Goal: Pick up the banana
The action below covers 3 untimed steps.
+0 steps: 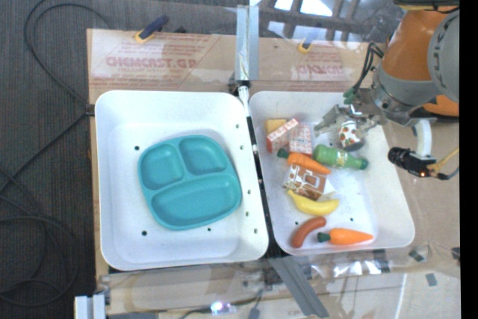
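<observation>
**Desk:** What is the gripper doing?

**Photographer:** It is hanging over the far part of the right bin, reaching in from the right under the orange-banded arm. Whether its fingers are spread or closed, I cannot tell; a small round thing sits right at them, too blurred to name.

**Desk:** And the banana?

**Photographer:** It is lying toward the near middle of that bin, well apart from the gripper, tucked against a small patterned box. A sausage and a carrot are lying nearer still; a green bottle is resting farther back. A teal divided plate is sitting in the left bin.
</observation>
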{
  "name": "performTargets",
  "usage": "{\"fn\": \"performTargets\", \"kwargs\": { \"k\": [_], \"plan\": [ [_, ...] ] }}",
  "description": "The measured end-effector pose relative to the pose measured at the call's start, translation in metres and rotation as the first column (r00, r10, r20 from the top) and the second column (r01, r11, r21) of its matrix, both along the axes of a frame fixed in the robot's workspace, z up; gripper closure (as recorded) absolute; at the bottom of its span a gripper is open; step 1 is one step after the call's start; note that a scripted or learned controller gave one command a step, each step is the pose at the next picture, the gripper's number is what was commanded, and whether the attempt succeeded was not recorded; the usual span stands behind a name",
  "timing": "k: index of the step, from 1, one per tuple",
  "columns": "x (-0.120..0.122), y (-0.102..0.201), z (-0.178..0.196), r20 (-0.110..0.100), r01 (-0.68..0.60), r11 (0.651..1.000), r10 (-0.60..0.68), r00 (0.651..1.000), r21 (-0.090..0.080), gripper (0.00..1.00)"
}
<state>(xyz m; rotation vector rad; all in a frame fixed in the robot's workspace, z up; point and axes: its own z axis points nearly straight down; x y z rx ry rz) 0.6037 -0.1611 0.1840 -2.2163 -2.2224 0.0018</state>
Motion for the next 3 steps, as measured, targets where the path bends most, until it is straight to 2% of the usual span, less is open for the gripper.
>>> {"fn": "performTargets", "kwargs": {
  "k": [1,2,3],
  "plan": [
    [-0.043,0.001,-0.069,0.025,-0.141,0.990,0.141,0.990,-0.011,0.00],
    [-0.083,0.024,-0.094,0.017,-0.039,0.999,0.039,0.999,-0.007,0.00],
    [-0.114,-0.011,-0.094,0.019,-0.110,0.994,0.110,0.994,-0.007,0.00]
  ]
}}
